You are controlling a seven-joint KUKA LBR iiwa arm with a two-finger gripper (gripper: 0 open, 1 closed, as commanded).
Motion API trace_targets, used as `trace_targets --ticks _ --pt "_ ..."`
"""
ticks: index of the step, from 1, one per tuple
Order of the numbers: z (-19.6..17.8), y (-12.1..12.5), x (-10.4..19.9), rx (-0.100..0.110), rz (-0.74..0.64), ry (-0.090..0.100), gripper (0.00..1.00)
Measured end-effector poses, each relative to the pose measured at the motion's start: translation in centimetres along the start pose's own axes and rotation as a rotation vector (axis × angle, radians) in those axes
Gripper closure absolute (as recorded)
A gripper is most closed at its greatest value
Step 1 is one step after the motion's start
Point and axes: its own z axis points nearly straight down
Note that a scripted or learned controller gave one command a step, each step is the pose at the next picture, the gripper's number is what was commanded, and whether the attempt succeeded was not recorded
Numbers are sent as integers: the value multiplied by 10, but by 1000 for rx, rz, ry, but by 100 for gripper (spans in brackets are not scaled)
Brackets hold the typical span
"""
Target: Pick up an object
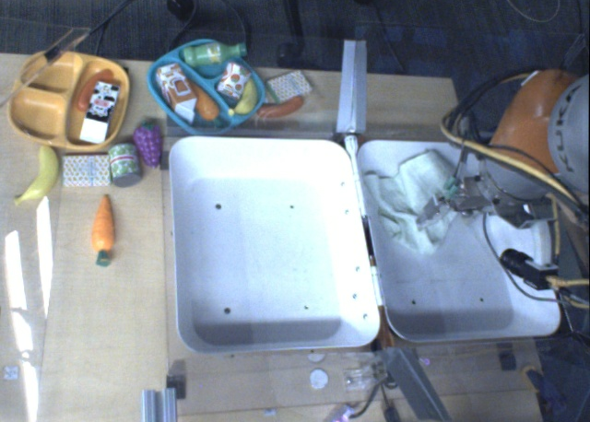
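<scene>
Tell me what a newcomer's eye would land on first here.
First, the crumpled white cloth in the right bin, with the arm's tool low at its right edge. Next, the bright toy food left of the bins: a yellow tray, a blue tray, a banana and a carrot.

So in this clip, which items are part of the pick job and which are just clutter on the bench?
Job:
- white cloth, crumpled in the right bin
- tool, low at the cloth

Lying about:
- left bin
- carrot, banana, grapes, small can
- yellow tray and blue tray of toy food
</scene>
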Motion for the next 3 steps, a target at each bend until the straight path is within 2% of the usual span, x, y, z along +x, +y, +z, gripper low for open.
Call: trace_targets --ticks 1,2,3 --pt "28 14 17 -11 -221 -4 0" --pt "16 8 -50 -1 -26 -1 0" --pt "30 45 -73 -6 -152 -2 0"
